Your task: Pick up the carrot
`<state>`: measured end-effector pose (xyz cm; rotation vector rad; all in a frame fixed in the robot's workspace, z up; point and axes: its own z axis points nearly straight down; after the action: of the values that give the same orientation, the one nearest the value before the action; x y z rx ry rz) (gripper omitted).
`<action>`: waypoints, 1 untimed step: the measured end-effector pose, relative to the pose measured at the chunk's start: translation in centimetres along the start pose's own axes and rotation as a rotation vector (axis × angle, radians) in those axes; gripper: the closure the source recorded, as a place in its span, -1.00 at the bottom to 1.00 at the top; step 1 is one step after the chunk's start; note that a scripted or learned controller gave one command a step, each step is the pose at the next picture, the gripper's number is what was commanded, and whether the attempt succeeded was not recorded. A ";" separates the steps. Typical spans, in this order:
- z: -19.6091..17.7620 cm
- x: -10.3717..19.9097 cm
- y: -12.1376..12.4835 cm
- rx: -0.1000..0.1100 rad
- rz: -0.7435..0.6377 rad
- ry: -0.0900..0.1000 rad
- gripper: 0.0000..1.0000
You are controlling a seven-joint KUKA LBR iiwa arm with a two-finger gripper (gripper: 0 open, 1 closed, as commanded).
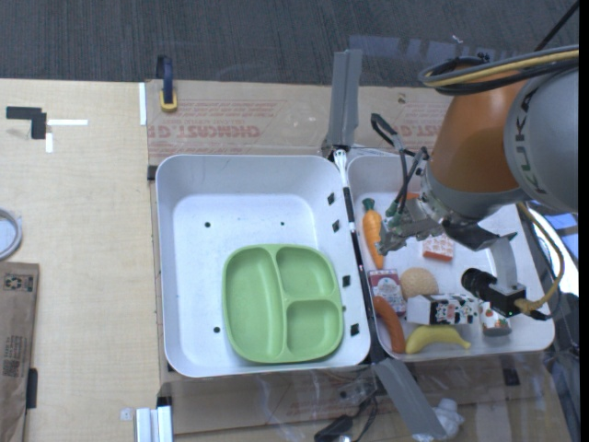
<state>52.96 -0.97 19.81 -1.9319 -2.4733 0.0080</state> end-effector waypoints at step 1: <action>-0.8 -0.1 0.0 0.002 0.001 -0.001 1.00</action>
<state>53.03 -1.10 20.60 -1.9327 -2.4723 0.0110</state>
